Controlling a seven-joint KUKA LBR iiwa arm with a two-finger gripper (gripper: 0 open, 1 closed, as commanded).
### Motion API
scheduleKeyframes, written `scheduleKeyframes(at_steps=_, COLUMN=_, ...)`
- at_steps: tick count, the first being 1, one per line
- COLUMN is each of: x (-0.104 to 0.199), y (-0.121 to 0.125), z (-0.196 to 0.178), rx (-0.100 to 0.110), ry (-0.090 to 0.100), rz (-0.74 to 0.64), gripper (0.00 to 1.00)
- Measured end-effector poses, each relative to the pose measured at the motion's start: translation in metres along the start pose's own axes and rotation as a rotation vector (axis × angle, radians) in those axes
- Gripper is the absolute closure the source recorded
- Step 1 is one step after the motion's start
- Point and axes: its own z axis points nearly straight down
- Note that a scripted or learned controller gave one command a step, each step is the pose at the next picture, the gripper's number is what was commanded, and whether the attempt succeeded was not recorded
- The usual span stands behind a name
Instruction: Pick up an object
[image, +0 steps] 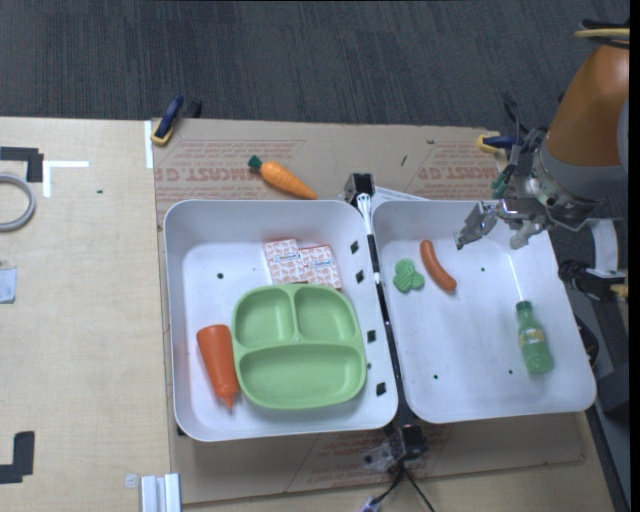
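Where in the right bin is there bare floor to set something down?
In the right bin: the near-left floor below the green piece and sausage, left of the green bottle. The far right corner is crowded by the hand. The left bin is mostly taken by the green tray.

Right bin's got a sausage (437, 266) lying at a slant near the top left, a green broccoli-ish thing (407, 277) just beside it, and a green bottle (534, 339) lying down, well apart by the right wall.

Single fixed camera above bench (80, 300) — slanted down, both bins (190, 330) framed.
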Motion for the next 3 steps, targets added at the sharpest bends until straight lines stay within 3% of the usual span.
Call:
scheduleKeyframes(at_steps=1, x=0.024, y=0.010, z=0.130, rx=-0.001, ry=0.001, rz=0.000, gripper=0.00)
scheduleKeyframes(at_steps=2, x=0.024, y=0.011, z=0.119, rx=-0.004, ry=0.001, rz=0.004, gripper=1.00)
scheduleKeyframes(at_steps=3, x=-0.007, y=0.044, z=-0.056, rx=-0.001, ry=-0.001, rz=0.045, gripper=1.00)
